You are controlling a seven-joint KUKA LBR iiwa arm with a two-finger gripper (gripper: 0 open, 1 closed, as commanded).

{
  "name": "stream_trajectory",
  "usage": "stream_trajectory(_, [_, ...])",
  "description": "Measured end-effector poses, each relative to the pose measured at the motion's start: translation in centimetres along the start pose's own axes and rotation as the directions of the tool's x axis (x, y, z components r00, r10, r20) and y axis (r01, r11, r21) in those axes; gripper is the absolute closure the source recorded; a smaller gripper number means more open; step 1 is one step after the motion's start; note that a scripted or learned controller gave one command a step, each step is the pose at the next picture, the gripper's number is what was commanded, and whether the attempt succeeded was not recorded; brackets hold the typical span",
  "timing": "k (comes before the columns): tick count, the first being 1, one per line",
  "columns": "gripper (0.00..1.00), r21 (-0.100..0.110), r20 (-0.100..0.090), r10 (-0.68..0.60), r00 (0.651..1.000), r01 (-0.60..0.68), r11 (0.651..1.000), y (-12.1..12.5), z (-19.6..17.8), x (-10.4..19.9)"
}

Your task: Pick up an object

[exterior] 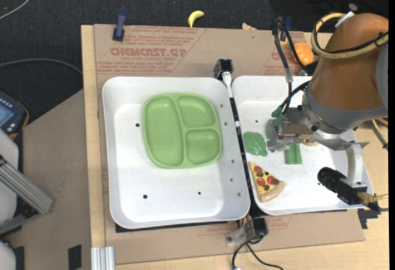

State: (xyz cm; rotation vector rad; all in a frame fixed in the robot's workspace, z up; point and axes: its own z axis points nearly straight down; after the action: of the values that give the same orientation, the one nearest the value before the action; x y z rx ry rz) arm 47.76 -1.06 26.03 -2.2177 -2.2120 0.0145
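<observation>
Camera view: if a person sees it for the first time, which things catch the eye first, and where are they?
The green divided plate lies in the middle of the left bin. The grey arm with its orange band leans over the right bin, its hand low beside a green toy. A pizza slice toy lies near that bin's front left corner.

A divided plate (182,130) lay in the left bin (117,157). In the right bin (302,201), a pizza slice (266,180) lay nearest the front, beside the dividing rims.
</observation>
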Motion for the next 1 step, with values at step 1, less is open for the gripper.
stream_trajectory(1, [1.0, -0.019, -0.003, -0.014, 1.0, 0.014, 1.0, 2.02, -4.33, 10.77])
